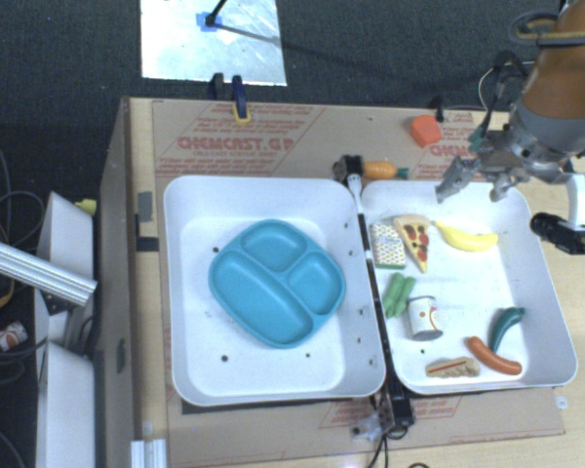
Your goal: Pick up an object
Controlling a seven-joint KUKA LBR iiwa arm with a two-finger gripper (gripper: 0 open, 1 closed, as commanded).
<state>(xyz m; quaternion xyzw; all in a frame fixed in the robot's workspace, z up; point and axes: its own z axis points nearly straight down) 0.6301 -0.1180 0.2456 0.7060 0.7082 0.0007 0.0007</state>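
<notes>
Toy hot dog in a bun [452, 367] at 6 o'clock in the right bin [556, 349], just inside the near rim.

Bench sheet of lettered cardboard [273, 139] under both bins.

Left bin [175, 291] at 9 o'clock of the right bin, rims touching along the middle. Blue divided plate [278, 283] lying flat at its centre.

Grey arm with orange band [565, 76] entering from 3 o'clock, above the far right corner of the right bin.

Gripper [471, 185] over the far rim of the right bin at 12 o'clock; fingers spread wide, nothing between them.

Candidate objects for picking, all loose on the right bin floor:
- Banana [468, 239] at 1 o'clock, directly below the gripper in the view and apart from it.
- Pizza slice [414, 240] at 11 o'clock, just beside the banana's left tip.
- Waffle square [387, 246] touching the pizza slice at its 9 o'clock.
- Teal pepper [504, 326] at 4 o'clock.
- Red sausage [494, 357] at 5 o'clock, just beside the pepper's lower end.
- Small white can [424, 318] at 7 o'clock, tilted.
- Green bean pods [398, 293] at 9 o'clock, touching the can's top edge.

Outside the bins: toy carrot [380, 171] at the far end of the joined rims; orange block [425, 130] on the cardboard at 11 o'clock of the gripper, well apart from it.
</notes>
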